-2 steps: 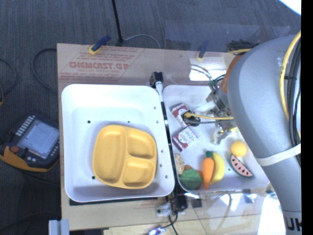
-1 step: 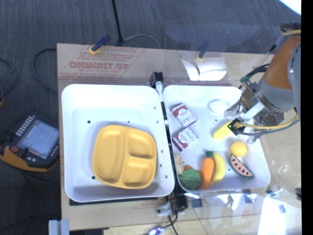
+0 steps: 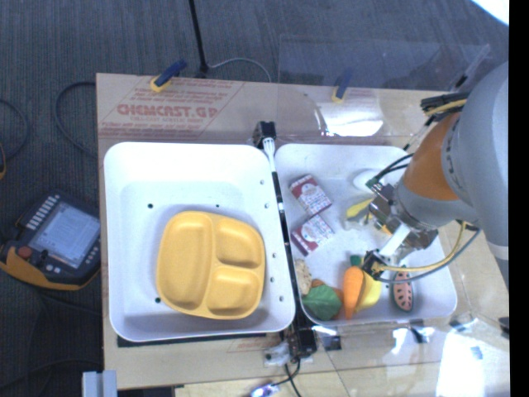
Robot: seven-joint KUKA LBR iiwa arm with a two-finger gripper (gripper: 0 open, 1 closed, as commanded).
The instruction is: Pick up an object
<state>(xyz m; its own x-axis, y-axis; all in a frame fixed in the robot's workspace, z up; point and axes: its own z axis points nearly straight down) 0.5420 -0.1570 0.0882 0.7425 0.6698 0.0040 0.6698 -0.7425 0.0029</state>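
Bench (image 3: 173,106) w/ two white bins on dark carpet; yellow tray (image 3: 211,263) in left bin (image 3: 132,180). My gripper (image 3: 378,260) hangs low in right bin (image 3: 331,160), just above the carrot (image 3: 353,288). Can't tell if it's open or shut.

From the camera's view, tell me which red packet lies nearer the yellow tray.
The lower red packet, beside the bin divider. The other packet lies above it, further from the tray in the left bin.

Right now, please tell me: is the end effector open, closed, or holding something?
End effector: cannot be told; it sits low in the right bin, just above the toy carrot.
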